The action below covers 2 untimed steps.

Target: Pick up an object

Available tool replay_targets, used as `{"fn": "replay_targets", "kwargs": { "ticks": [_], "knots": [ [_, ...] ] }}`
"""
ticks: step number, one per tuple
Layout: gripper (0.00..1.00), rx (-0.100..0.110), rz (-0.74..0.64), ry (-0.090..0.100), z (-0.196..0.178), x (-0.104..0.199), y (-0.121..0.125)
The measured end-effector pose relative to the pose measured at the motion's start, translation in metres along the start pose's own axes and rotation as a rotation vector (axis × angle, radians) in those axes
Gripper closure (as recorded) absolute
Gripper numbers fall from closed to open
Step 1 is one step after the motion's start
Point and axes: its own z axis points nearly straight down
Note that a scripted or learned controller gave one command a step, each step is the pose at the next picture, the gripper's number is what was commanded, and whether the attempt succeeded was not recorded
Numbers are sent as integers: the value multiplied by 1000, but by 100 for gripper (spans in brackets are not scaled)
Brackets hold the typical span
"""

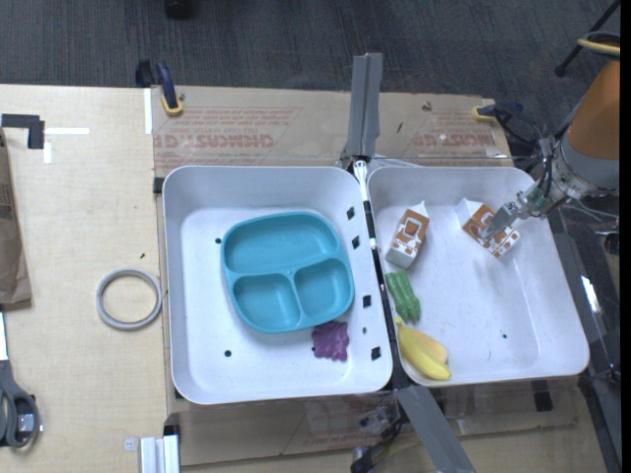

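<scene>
- The two-finger gripper (509, 215) is seen low in the right white bin (552, 294), touching a small orange-and-white carton (485, 227)
- Whether the carton is grasped cannot be told

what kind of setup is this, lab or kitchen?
Most likely a robot lab bench set up for pick tests. Two white bins are held on cardboard by clamps, toy food such as a banana and a blue tray lie in them, and the gripper reaches in.
</scene>
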Motion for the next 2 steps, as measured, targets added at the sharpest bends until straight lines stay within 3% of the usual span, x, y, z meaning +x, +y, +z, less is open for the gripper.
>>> {"fn": "replay_targets", "kwargs": {
  "ticks": [1,2],
  "knots": [
    [0,-1,180,6,46,1,9],
    [100,-2,180,-1,36,-2,8]
  ]
}}
